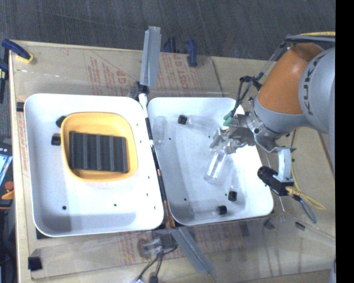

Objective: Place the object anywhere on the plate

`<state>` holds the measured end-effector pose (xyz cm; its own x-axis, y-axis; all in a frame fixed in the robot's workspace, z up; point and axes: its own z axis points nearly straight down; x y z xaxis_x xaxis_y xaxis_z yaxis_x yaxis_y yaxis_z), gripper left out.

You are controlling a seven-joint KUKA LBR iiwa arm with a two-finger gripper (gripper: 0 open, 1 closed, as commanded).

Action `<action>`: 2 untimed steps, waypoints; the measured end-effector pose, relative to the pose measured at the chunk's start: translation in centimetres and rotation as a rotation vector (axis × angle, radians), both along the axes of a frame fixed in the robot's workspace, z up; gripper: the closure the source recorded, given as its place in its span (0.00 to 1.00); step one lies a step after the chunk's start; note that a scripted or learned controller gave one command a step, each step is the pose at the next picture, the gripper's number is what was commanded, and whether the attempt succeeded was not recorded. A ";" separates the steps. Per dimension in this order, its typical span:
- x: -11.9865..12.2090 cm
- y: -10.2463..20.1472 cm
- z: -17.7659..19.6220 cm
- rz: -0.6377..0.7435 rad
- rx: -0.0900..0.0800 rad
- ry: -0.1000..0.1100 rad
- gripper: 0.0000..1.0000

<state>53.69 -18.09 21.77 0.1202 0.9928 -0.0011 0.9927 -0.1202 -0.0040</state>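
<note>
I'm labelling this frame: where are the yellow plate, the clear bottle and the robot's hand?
yellow plate (pixel 98 121): camera view, upper rim.
clear bottle (pixel 215 167): camera view, middle of its body.
hand (pixel 225 141): camera view, between the fingertips.

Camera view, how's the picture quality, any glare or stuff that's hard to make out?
Camera view: even overhead light, with soft shadows along the left bin's near wall; the clear bottles in the right bin almost vanish against the white; the gripper is small and slightly soft, so its state is unclear; the yellow plate reads sharply.
</note>
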 end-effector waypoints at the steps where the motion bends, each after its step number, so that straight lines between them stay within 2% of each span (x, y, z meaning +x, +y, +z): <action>1: 3.3 5.8 0.5 0.187 0.001 -0.003 1.00; 2: 7.8 11.7 0.1 0.323 0.002 -0.002 1.00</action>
<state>61.46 -6.37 21.82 -0.2010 0.9796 0.0003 0.9796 0.2010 -0.0021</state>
